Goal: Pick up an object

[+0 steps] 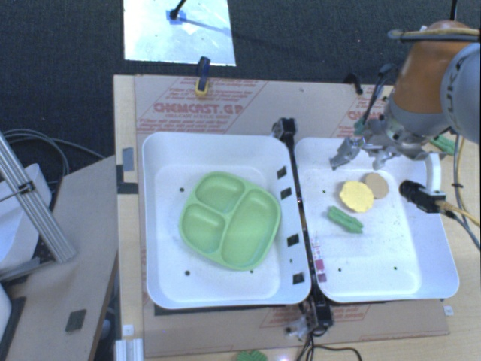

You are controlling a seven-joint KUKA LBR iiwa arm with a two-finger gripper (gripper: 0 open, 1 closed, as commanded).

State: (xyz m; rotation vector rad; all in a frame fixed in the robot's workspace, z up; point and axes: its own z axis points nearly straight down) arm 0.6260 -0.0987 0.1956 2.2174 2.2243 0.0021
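**Pick not yet made: all items lie loose in the right bin**

Three candidate items lie on the floor of the right bin (421,273). A yellow disc (356,196) sits near the bin's centre. A tan disc (376,184) touches it at its 2 o'clock, partly tucked behind it. A green pod (345,219) lies just beside the yellow disc at its 7 o'clock, apart from it.

The gripper (364,150) hangs over the bin's far half, at about 12 o'clock from the yellow disc and near it. Its fingers are spread, and nothing sits between them. Whether it is at item height cannot be told.

Judgement: the task stands at the approach stage. Descent, closure and lift all remain.

The left bin (161,277) holds a green divided plate (230,219), well apart from the gripper at its 8 o'clock.
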